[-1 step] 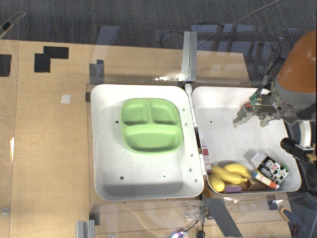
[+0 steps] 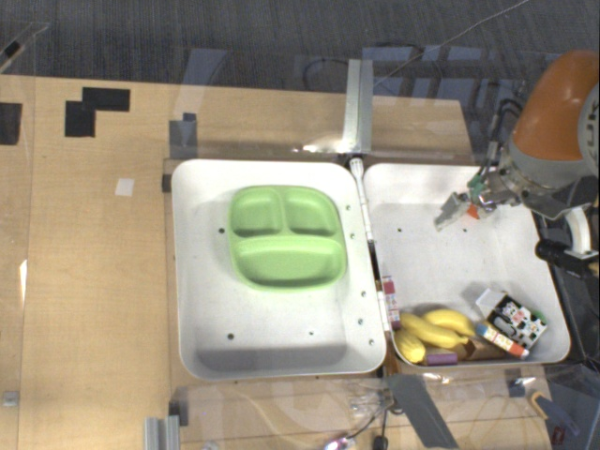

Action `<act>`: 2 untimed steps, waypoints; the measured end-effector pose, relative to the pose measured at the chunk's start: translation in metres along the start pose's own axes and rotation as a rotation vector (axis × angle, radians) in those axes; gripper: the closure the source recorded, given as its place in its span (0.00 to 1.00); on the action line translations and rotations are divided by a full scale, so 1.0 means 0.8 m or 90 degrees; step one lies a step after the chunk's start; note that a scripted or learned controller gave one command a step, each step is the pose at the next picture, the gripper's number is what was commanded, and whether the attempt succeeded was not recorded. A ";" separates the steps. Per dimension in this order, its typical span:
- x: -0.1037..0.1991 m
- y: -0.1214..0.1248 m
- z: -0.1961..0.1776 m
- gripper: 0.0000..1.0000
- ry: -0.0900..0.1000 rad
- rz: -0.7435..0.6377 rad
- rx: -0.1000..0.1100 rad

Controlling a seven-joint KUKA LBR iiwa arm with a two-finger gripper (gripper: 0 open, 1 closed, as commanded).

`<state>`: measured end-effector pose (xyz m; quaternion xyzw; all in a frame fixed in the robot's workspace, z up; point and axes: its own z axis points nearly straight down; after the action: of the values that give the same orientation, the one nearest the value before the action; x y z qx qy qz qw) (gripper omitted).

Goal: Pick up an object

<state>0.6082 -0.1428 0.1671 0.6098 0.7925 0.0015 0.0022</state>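
Bananas [image 2: 433, 330] lie lengthwise left-right in rt bin [image 2: 450, 251]; claw [image 2: 454, 210] state can't tell.

There are 2 shallow white bins, the left bin [image 2: 197, 279] lying well off to the pincer's left and the right bin [image 2: 422, 261] spreading beneath and below the gripper [image 2: 454, 211]. The left bin holds 1 green divided plate [image 2: 286, 235] with 3 compartments, far to the left of the pincer. Well below the pincer, in the right bin's near corner, lie 2 yellow bananas [image 2: 433, 331], 1 black patterned box [image 2: 516, 320] and 1 small orange-tipped item [image 2: 502, 337], with a few more bits there too small to count.
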 end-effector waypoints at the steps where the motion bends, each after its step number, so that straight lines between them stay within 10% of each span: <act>1: -0.051 0.061 0.100 0.00 -0.001 0.083 -0.002; 2: -0.068 -0.052 0.096 0.00 -0.001 0.133 -0.003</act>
<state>0.5827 -0.2061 0.0898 0.6892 0.7246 0.0029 0.0042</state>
